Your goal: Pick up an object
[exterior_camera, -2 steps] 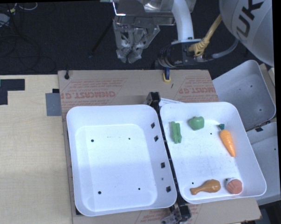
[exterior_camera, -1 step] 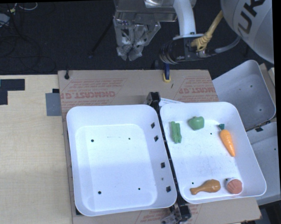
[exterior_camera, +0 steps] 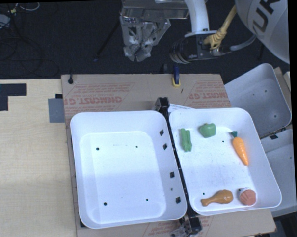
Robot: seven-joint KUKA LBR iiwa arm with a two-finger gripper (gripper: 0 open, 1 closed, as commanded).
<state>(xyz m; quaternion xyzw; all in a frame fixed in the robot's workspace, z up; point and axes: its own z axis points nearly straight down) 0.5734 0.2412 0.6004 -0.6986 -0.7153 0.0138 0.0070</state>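
Note:
The right bin [exterior_camera: 260,150] holds several toy foods. A flat green piece [exterior_camera: 186,139] lies near its left wall, and a green pepper [exterior_camera: 207,130] sits just right of it. An orange carrot [exterior_camera: 240,150] lies by the right wall. Along the front edge are a brown drumstick [exterior_camera: 218,198] and a pinkish-red round piece [exterior_camera: 248,197]. My gripper [exterior_camera: 141,42] hangs high at the top of the view, beyond the bins' far edge and well away from every object. Nothing is seen in it.
The left bin [exterior_camera: 79,163] stands beside the right one, joined by a black clip strip [exterior_camera: 171,159]. Both rest on a cardboard sheet [exterior_camera: 118,92]. A grey tray [exterior_camera: 258,98] lies off to the right.

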